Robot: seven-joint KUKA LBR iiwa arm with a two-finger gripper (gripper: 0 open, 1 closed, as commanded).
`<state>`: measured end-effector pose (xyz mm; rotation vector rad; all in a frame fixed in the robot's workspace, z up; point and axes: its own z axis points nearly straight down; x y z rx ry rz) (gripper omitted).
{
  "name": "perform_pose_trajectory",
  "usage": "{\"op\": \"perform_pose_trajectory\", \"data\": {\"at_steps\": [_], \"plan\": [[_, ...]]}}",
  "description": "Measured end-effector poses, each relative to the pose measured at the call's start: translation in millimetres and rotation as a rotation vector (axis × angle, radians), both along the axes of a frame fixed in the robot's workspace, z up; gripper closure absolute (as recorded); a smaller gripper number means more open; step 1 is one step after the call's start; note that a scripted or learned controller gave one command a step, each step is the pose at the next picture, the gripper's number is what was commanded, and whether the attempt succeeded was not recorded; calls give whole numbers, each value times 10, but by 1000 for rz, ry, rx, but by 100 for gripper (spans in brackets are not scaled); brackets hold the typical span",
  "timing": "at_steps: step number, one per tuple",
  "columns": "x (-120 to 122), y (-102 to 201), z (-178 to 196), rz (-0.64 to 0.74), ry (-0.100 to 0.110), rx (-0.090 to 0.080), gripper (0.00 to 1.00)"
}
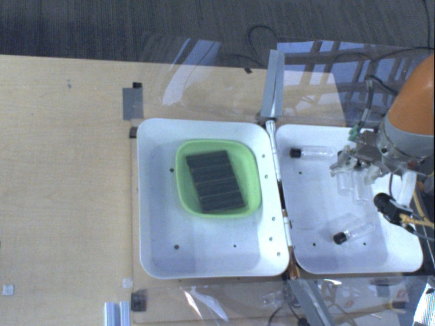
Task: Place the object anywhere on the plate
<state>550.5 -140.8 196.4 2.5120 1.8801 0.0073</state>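
The green plate [217, 180] in the left bin [156, 250] has a dark block [215, 180] on it. Two clear tubes [314, 153] [351, 231] lie in the right bin [408, 253]. The claw [353, 175] hangs above them; I cannot tell how it is set. Nothing looks moved yet.

We look down from one fixed camera above the bench [61, 182], tilted slightly so dark carpet [136, 12] lies toward twelve o'clock and the bench's near edge toward six. We stand far enough back to take in both white bins: the left bin [204, 257] sits just past centre, the right bin [353, 257] toward three o'clock, where the arm [411, 114] enters.
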Motion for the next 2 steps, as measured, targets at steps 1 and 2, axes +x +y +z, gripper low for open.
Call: {"op": "perform_pose_trajectory", "data": {"at_steps": [1, 2], "plan": [[1, 0, 1, 0, 0, 0, 0], [-381, -277, 866, -95, -3, -2, 0]]}}
